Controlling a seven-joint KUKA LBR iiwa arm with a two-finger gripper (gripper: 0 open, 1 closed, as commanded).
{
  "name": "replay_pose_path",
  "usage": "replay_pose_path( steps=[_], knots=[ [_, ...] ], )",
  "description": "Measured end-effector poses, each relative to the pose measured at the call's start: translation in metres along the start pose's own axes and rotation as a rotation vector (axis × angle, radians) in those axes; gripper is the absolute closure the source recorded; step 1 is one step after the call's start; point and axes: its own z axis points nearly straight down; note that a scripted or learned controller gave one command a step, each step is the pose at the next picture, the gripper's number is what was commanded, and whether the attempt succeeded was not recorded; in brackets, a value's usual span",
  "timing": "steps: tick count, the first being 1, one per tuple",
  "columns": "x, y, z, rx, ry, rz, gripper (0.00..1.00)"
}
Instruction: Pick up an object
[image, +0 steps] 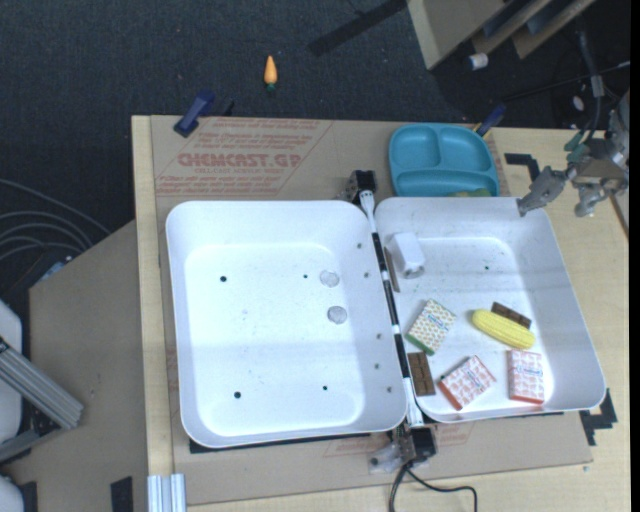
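Camera view: bench (270, 150) of bare board with red print, bearing two shallow white bins side by side, joined along a dark hinge strip; left bin (200, 240) holds two small round clear discs (333, 297) near its right side, one above the other, slightly apart, plus a few dark dots on the floor; right bin (560, 270) holds the loose objects; a white block (407, 253) lies near the upper left corner, just beside the hinge strip; a patterned packet (432, 325) with green edge lies tilted at mid-left; a brown bar (421, 373) lies below it along the left wall; a red-and-white box (467, 382) sits tilted near the front rim; a second red-and-white box (527, 377) lies to its right, near the front right corner, the two apart; a yellow banana-like piece (502, 329) lies across the middle right, touching a small dark brown bar (511, 315) at its upper edge; a blue divided tray (440, 150) rests on the bench just behind the right bin; gripper (560, 185) sits at the far right, above the right bin's rear right corner, well apart from every object; its two fingers are spread with nothing between them; a small orange item (270, 70) lies on the dark floor beyond the bench; a blue clip (193, 114) sits at the bench's rear left corner.
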Motion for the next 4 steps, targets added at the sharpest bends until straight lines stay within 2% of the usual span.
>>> replay_pose_path(
  steps=[1,2,3,4],
  knots=[
    [0.008,-0.002,0.112,0.001,0.0,0.0,0.0],
    [0.005,-0.064,0.117,0.001,0.0,0.001,0.0],
    [0.001,-0.094,0.174,0.001,0.001,0.001,0.0],
    [0.0,-0.093,0.163,-0.003,-0.001,0.001,1.0]
  ],
)
